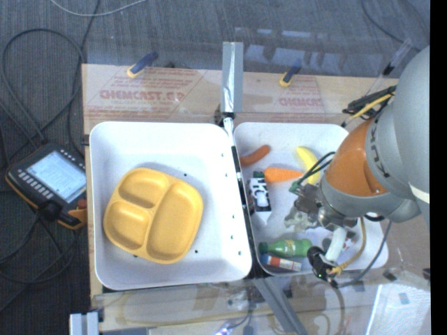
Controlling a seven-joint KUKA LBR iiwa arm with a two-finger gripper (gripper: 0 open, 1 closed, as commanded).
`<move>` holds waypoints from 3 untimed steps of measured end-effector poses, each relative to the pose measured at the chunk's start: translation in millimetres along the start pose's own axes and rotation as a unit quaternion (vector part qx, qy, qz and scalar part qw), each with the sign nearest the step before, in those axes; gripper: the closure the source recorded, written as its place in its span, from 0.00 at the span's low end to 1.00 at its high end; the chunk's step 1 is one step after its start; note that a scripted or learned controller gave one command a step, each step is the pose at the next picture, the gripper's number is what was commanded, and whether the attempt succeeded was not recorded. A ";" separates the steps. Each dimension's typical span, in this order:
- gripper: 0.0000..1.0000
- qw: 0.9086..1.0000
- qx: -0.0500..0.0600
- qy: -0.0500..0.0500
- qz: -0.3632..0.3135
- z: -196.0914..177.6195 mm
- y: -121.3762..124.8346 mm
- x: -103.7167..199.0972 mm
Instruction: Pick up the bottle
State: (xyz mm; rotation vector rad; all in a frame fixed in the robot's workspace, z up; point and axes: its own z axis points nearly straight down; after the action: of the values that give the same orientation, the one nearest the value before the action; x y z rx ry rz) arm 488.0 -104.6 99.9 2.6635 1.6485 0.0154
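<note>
You see one green bottle (288, 247) lying on its side near the front wall of the right bin (363, 260), slim and glossy. Just in front of it lies one small tube-like item (281, 262) with red and blue sections. Further back you can count one orange carrot-shaped piece (283, 174), one reddish sausage shape (254, 155), one yellow banana shape (307, 160) and one black-and-white box (260, 192). The gripper (302, 215) hangs just behind and right of the bottle; you cannot tell how its fingers stand. The left bin (112, 135) holds one yellow divided tray (154, 215), smooth plastic with three rounded compartments.
</note>
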 end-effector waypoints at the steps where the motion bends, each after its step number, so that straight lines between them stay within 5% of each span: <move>1: 0.00 1.000 0.000 0.000 0.000 0.0 -0.1 0.0; 2: 0.00 1.000 0.002 -0.001 0.021 10.1 0.4 1.6; 3: 0.00 0.996 0.003 0.002 0.095 10.4 25.5 -26.8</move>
State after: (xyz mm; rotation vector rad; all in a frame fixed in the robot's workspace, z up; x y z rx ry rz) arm 499.0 -140.0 89.8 2.8142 1.3926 0.0163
